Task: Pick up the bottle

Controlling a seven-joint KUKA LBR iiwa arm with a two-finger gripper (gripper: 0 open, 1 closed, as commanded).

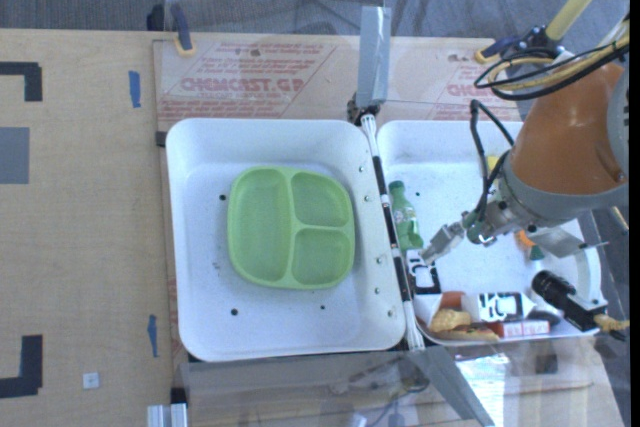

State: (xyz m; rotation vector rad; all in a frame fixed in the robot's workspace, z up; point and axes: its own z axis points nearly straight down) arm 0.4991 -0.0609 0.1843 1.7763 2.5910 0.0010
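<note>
Bench seen from above at a slant, carrying two shallow white bins side by side. Left bin [190, 245] holds a light green divided plate [291, 227] with three compartments, lying flat near the bin's middle. Right bin [440, 140] holds the bottle [404, 215], which lies on its side against the bin's left wall, just beside the divider between the two bins; it is small and slim, clear green in body, with a green cap end pointing toward the far edge of the bench and a paler band along its length. Arm, grey with an orange band [565, 140], reaches in from the right over the right bin. Gripper [440, 243] hangs low, just to the right of the bottle's near end and apart from it; whether its fingers are spread or pressed together cannot be told. Several small items [478, 315], one red and one yellowish, lie along the right bin's near wall.
</note>
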